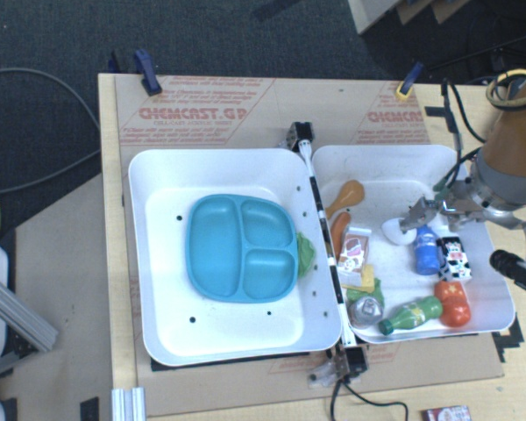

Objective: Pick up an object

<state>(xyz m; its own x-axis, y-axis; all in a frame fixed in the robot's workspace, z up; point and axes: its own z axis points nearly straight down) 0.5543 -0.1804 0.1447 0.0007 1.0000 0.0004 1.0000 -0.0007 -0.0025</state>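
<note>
Reaching in from the right, the grey arm (508,160) hangs over the right bin (381,160), while the left bin (149,235) holds a blue divided tray (242,248). Its gripper (431,210) hovers just above a blue bottle (428,251), whether parted or closed I cannot tell. Beside the bottle lie a black-and-white toy (455,260), a red tomato (454,305) and a green bottle (412,315). A clean pick likely calls for descending squarely over one item, clear of its crowded neighbours.
</note>
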